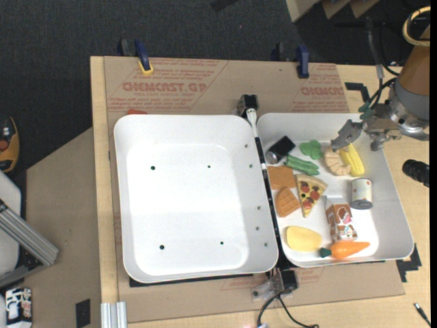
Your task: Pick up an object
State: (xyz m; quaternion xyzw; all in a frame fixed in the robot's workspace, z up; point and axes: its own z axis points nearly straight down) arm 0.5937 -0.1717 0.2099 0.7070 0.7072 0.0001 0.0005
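Note:
The right bin (pixel 397 210) holds several toy foods. Among them are a yellow corn cob (pixel 353 159), a tan round biscuit (pixel 334 162), green vegetables (pixel 304 156), a pizza slice (pixel 311 193), a silver can (pixel 360 192), a small carton (pixel 340 223), a yellow lump (pixel 302 238) and a carrot (pixel 345 249). My gripper (pixel 360 140) hangs at the bin's far right corner, just above and behind the corn. Its fingers are spread apart, open, with nothing between them.
The left bin (pixel 123 183) lies beside the right one. A black block (pixel 280 145), toast (pixel 280 178) and a waffle (pixel 287 201) lie along the right bin's left wall. Blue clamps (pixel 143 59) hold the board's far edge.

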